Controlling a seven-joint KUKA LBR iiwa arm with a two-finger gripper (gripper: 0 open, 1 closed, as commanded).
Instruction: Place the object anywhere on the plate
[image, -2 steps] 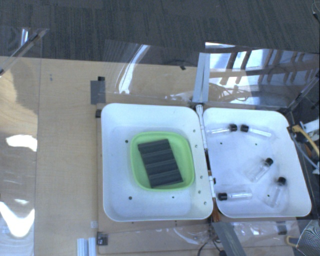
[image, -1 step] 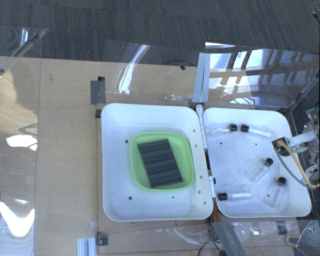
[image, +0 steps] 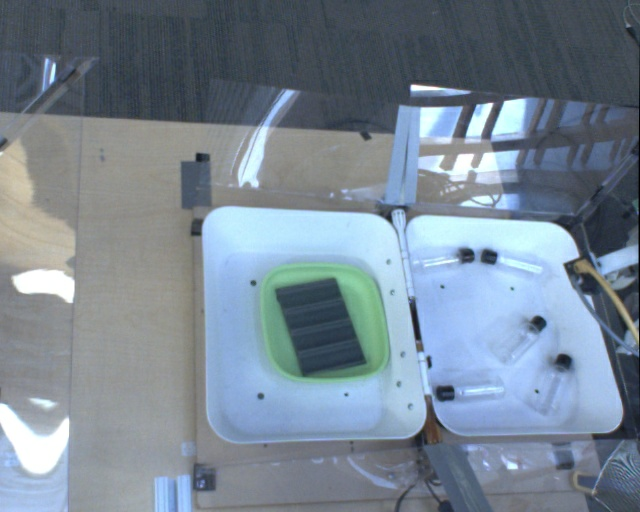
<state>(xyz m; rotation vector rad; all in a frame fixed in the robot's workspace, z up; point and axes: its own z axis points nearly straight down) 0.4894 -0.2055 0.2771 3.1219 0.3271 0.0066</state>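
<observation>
Left bin (image: 225, 400): green plate (image: 372, 320) at centre, dark ribbed block (image: 319, 327) already lying on it; right bin (image: 590, 400): clear vials (image: 467, 390) scattered to its edges; your risk is slippery vials rolling from any pinch.

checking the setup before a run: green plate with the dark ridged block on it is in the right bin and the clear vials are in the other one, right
Not quite. The camera view shows the green plate with the dark ridged block in the left bin. The clear vials lie in the right bin.
</observation>
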